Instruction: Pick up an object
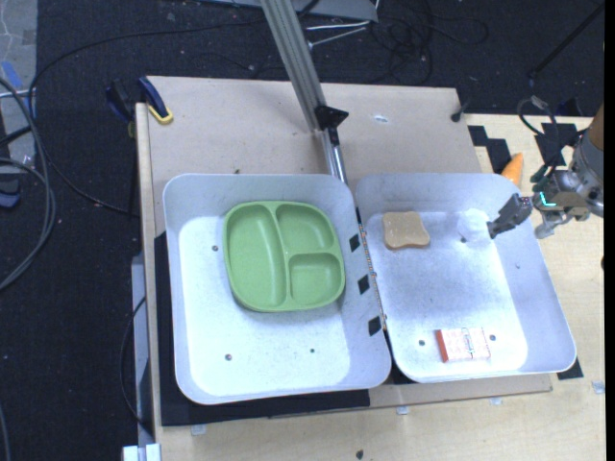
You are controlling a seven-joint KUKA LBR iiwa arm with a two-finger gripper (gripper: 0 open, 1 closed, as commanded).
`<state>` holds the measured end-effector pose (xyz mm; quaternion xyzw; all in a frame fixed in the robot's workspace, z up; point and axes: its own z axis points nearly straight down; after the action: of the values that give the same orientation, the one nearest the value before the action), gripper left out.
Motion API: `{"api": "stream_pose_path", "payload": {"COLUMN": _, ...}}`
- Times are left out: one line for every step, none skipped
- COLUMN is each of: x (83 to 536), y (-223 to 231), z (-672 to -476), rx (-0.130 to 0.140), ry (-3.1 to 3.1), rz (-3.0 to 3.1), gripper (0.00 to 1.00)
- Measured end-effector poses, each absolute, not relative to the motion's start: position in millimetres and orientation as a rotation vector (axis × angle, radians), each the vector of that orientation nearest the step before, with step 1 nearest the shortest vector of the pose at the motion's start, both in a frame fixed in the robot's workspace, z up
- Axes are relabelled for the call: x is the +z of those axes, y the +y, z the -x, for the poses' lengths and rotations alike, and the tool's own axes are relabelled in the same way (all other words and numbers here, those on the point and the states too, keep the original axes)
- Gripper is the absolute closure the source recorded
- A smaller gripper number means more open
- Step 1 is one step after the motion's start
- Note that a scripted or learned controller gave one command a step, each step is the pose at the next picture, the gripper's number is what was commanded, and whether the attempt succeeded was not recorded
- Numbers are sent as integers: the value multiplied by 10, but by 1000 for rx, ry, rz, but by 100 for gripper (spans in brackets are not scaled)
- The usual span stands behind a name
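Two shallow white bins sit side by side on a pale wooden worktop; the left bin holds a green divided plate with three compartments, lying flat in the bin's upper middle; the right bin holds three things well apart from one another. A tan slice of toy bread lies flat near the right bin's upper left corner, close to the seam between the bins; a small red and white box lies flat near the bin's front edge, toward the lower right; a small whitish object, too faint to identify, rests toward the bin's upper right, just beside the tip of the hand. The hand reaches in from the right over the right bin's far right rim, its dark fingers pointing down and leftward toward that pale object; nothing is visible between the fingers, and whether they are spread or closed cannot be told from this angle. Behind the hand the grey wrist shows with a small teal light on it; an orange item lies on the worktop just beyond the bin's upper right corner; a slanted metal pole rises from the seam between the bins toward the top; black cables trail across the dark floor at left.
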<state>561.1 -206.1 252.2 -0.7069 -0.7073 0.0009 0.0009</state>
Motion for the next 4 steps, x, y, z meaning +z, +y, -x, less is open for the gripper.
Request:
{"api": "stream_pose_path", "payload": {"x": 2534, "y": -2061, "z": -5618, "rx": 1, "ry": -2223, "rz": 2221, "gripper": 0}}
{"api": "stream_pose_path", "payload": {"x": 2091, "y": -2011, "z": -5658, "rx": 3, "ry": -2221, "rz": 2219, "gripper": 0}}
{"api": "stream_pose_path", "payload": {"x": 1528, "y": -2105, "z": -5674, "rx": 3, "ry": -2219, "rz": 2221, "gripper": 0}}
{"api": "stream_pose_path", "payload": {"x": 902, "y": -2110, "z": -5674, "rx": 1, "ry": -2223, "rz": 2224, "gripper": 0}}
